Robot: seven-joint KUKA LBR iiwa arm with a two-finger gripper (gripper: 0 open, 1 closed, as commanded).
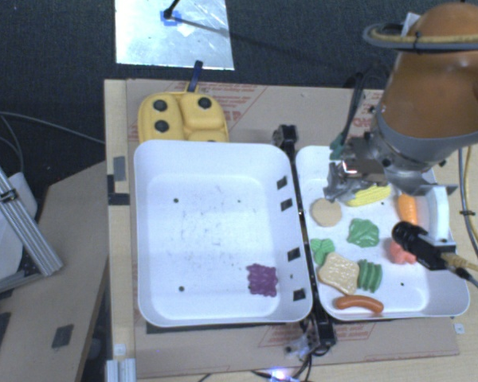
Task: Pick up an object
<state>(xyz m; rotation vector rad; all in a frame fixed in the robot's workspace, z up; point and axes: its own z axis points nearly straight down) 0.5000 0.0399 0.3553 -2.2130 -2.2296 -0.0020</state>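
My gripper hangs low over the back left part of the right bin, under the big orange wrist band. Just below it lies a tan round cookie, and a yellow corn cob lies right beside it on the right. The same bin also holds a green lettuce leaf, an orange carrot, a bread slice, green beans, a sausage and a red piece. A purple grape bunch lies in the left bin.
A yellow moulded toy sits behind the left bin. A shiny foil sheet lies on the dark floor further back. A black fitting with a cable reaches over the right bin's right side. A metal frame stands at the left.
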